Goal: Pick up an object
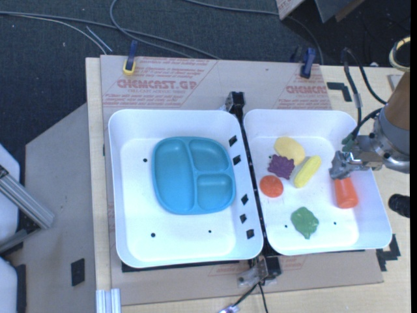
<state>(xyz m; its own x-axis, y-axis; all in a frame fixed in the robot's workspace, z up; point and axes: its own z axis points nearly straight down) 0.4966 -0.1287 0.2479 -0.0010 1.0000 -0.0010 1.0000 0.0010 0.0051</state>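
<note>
So the end effector hangs low in the right bin, right above an orange cylinder near the bin's right wall. Can't tell how it's set, or whether it touches the cylinder.

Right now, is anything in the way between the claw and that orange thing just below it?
Nothing visible. The claw sits right above the orange piece in the right bin; the other toys lie farther left.
</note>
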